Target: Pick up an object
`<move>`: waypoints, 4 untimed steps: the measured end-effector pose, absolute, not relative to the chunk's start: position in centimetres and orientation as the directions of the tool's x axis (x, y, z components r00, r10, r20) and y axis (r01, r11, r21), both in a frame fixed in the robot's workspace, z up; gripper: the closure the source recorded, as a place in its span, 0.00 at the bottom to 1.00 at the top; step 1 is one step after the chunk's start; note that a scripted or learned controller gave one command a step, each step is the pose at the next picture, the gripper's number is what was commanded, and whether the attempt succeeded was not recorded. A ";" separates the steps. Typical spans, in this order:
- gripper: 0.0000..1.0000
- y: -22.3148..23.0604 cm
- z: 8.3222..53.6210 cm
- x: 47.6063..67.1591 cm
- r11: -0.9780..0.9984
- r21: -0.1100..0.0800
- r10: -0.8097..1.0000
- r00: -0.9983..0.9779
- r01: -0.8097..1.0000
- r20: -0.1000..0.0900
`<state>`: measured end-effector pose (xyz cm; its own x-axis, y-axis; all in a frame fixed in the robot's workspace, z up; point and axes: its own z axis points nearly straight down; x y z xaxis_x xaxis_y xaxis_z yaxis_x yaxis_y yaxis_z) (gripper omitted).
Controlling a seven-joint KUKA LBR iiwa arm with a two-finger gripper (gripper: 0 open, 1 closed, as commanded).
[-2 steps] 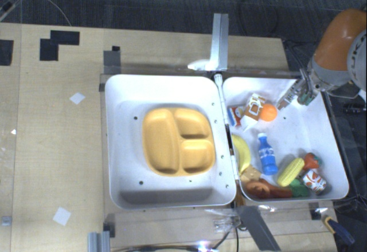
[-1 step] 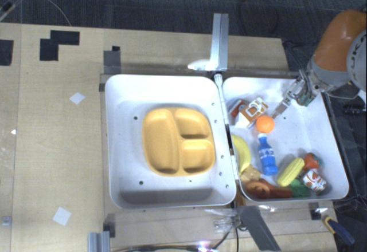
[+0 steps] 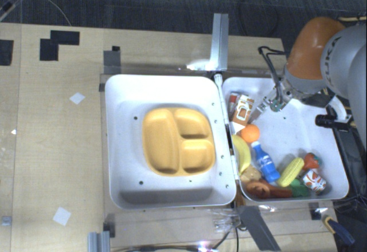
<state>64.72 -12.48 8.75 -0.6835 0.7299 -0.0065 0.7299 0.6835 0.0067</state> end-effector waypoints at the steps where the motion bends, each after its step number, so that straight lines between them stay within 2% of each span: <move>1: 0.00 -10.1 16.9 59.2 0.678 0.011 0.735 -0.678 0.735 -0.012; 2: 0.00 -11.9 11.5 59.5 0.842 0.007 0.540 -0.841 0.540 -0.014; 3: 0.00 -19.9 8.9 54.7 0.854 0.001 0.521 -0.854 0.521 -0.014; 4: 1.00 -19.8 10.4 55.3 0.856 0.007 0.517 -0.856 0.517 -0.028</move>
